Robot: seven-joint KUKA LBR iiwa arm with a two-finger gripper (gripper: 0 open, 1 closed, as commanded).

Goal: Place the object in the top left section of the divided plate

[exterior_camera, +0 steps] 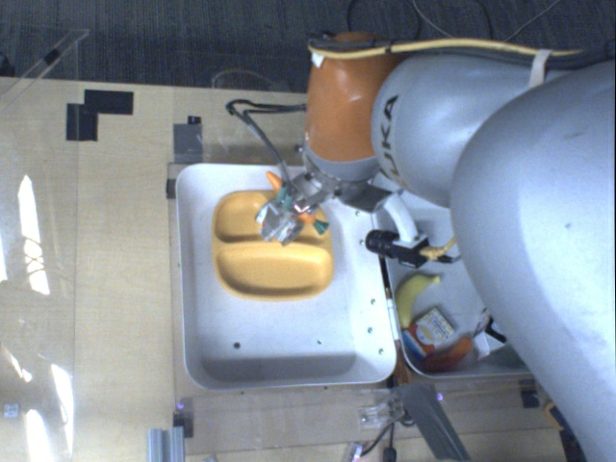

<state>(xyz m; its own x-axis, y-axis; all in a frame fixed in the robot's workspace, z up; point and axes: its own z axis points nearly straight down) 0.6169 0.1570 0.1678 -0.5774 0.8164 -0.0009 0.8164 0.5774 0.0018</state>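
Note:
A yellow divided plate [270, 269] lies in the left white bin [279, 359], toward its far side. My gripper [285, 216] hangs over the plate's far edge, at the right side of the top left section [236, 217]. A small orange and green object [312, 221], like a toy carrot, shows right at the gripper, with an orange tip [275, 177] poking out behind it. The gripper covers the object's middle, and the plate's top right section is hidden beneath both.
The right bin [409, 359] holds a yellow banana [417, 292] and a red and white object [438, 338], partly covered by the arm. The big grey arm with its orange band [342, 104] fills the right side. Black cables [252, 123] run behind the left bin.

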